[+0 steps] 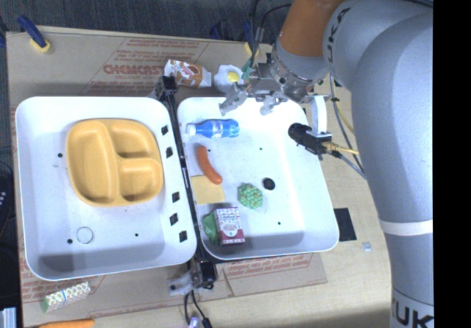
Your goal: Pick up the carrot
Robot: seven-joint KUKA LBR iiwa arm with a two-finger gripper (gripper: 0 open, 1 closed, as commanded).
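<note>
The right bin (313, 227) holds the carrot (207, 163), a blue bottle (213, 129) and a green ball (250, 195); the left bin (37, 172) holds a yellow divided tray (114, 160). The gripper (252, 102) hangs released above.

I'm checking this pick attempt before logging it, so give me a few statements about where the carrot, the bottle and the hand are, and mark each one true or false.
1. The carrot lies in the right bin. True.
2. The yellow divided tray sits in the right bin. False: it sits in the left bin.
3. The hand holds the carrot. False: the hand is over the right bin's far edge, apart from the carrot, with nothing between its fingers.
4. The blue bottle lies on its side between the hand and the carrot. True.
5. The green ball rests on the yellow divided tray. False: it lies on the right bin's floor.
</note>
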